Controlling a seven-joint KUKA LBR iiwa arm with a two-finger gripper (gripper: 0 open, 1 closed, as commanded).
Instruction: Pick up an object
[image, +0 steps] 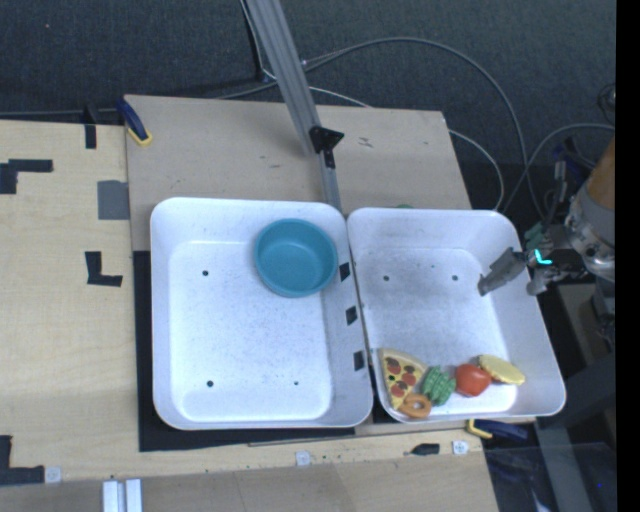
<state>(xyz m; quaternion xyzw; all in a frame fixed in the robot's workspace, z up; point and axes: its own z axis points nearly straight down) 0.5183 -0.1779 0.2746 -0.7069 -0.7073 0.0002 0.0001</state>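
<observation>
Robotics lab: plywood bench (240, 140) left of claw (510, 270), two white bins (180, 300), loose cables (420, 50) above, metal camera pole (290, 80).

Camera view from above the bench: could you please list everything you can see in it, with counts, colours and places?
left bin: 1, white, left half of the bench
right bin: 1, white, beside the left bin
bowl: 1, blue, upright in the left bin's far right corner
toy pizza slice: 1, yellow with red spots, near edge of the right bin
green toy: 1, green, between pizza slice and tomato
toy tomato: 1, red, right of the green toy
yellow toy: 1, yellow, right of the tomato; kind unclear
cables: several, pale, on the dark floor beyond the bench
gripper: 1, dark grey, over the right bin's right rim, nothing visibly held
</observation>
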